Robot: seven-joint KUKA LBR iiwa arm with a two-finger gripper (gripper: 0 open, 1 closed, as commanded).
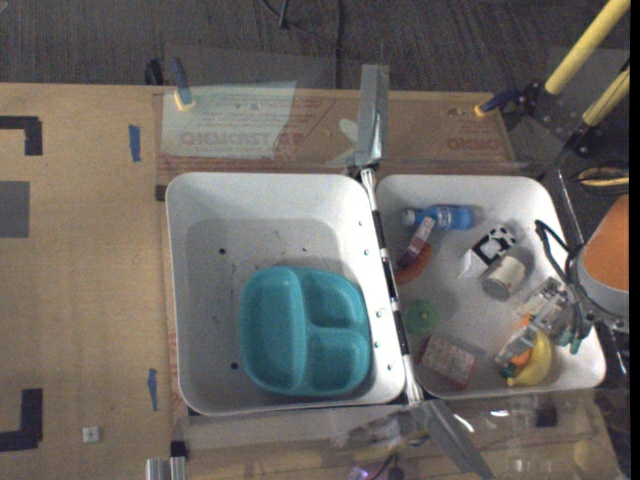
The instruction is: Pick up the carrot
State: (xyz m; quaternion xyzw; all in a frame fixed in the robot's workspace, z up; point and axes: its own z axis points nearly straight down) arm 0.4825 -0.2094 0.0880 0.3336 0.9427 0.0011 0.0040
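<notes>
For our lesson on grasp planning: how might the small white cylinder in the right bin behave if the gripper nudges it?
The small white cylinder seems to lie on its side, so it would probably roll. The right white bin has a floor that looks smooth, so it may also slide easily.

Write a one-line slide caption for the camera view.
Gripper low over the right bin beside a banana; a teal divided plate lies in the left bin.

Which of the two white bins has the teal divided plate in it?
The left bin. It holds the teal divided plate near its front; the right bin holds the small items, and the claw is there.
</notes>
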